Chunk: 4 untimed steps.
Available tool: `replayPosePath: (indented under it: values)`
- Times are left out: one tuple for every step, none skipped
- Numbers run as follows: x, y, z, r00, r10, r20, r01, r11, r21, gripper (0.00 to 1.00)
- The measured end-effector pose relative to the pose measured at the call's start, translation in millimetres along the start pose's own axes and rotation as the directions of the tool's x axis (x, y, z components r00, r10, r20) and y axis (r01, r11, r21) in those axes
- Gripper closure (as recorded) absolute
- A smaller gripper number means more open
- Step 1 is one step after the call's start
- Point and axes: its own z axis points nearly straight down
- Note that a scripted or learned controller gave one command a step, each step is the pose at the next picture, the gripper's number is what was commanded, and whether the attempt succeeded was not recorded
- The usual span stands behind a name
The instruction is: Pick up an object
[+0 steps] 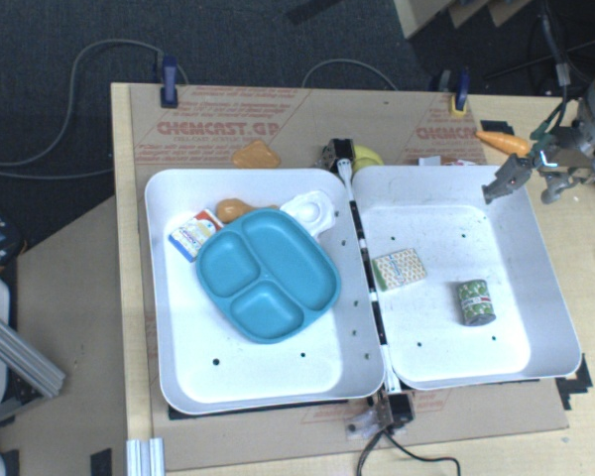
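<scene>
the small green can (pixel 475 301) lies on its side in the right bin (pixel 535 266), well apart from the pincer (pixel 532 174). likely light, rigid and prone to rolling; grip across its curved body. the pincer hovers over the bin's far right corner, holding nothing; its opening cannot be told.

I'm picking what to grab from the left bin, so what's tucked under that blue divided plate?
The blue divided plate overlaps a small blue-and-white carton, an orange item and a white cup-like piece at its upper edge. Their covered parts, and anything fully beneath the plate, cannot be seen.
</scene>
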Motion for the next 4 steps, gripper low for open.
replayPosePath:
  values:
    - [-25,-42,123,1.000,0.004,-0.003,-0.004,1.000,0.010,0.00]
    - [23,-68,184,1.000,-0.002,-0.005,0.002,1.000,0.008,0.00]
    - [20,-66,170,1.000,0.001,0.000,-0.001,1.000,-0.001,1.00]
    - [107,32,85,1.000,-0.012,-0.001,0.012,1.000,-0.016,1.00]
